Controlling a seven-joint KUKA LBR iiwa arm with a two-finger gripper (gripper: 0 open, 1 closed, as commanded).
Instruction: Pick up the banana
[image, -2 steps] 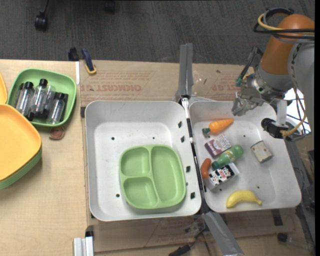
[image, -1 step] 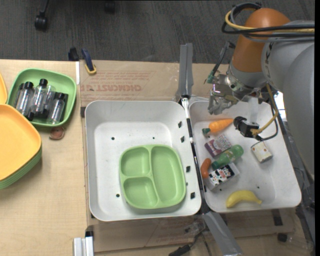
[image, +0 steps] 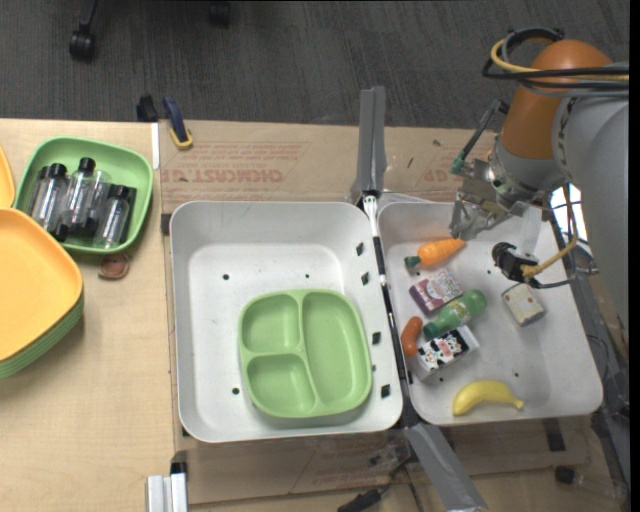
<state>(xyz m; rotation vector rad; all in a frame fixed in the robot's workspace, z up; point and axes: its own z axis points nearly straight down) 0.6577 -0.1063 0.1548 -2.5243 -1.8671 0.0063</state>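
The yellow banana (image: 487, 397) lies flat near the front edge of the right bin (image: 570, 350). My gripper (image: 472, 222) hangs over the far part of that bin, just right of a toy carrot (image: 438, 251) and well away from the banana. Its fingers point down with nothing visible between them.
The right bin also holds a purple packet (image: 436, 291), a green bottle (image: 455, 312), a small printed box (image: 443, 350), an orange-red piece (image: 411, 334) and a pale cube (image: 523, 304). A green divided tray (image: 303, 353) sits in the left bin (image: 200, 300). Orange plates (image: 35, 290) and a bottle tray (image: 85, 195) stand left.
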